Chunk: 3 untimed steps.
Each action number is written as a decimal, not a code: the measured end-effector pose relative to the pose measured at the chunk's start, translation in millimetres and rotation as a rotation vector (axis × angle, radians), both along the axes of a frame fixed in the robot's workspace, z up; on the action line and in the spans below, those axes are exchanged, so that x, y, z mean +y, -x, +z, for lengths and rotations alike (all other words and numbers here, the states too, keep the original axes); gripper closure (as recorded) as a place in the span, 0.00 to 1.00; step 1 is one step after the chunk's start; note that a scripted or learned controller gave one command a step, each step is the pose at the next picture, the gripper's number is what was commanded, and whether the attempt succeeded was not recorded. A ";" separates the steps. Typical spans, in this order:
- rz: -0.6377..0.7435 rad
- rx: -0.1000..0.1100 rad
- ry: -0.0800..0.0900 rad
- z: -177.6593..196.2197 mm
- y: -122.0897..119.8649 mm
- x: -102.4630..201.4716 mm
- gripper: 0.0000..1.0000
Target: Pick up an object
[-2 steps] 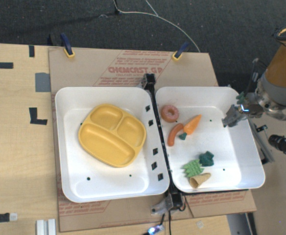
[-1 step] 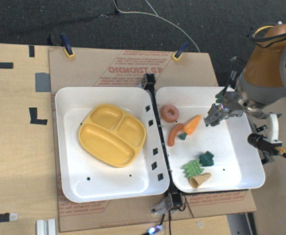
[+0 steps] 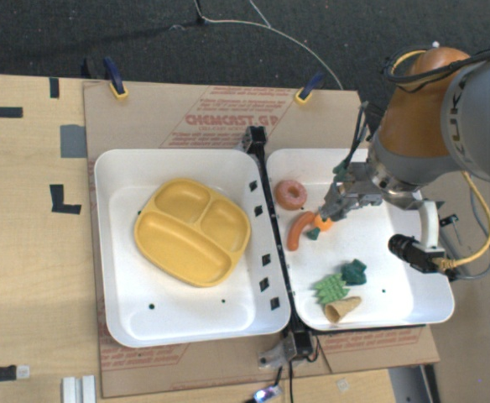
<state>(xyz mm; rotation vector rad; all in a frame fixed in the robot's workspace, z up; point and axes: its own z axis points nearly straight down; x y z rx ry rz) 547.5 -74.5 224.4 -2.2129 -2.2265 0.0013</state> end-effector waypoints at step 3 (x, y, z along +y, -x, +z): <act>0.001 0.002 0.001 -10.3 7.0 154.2 1.00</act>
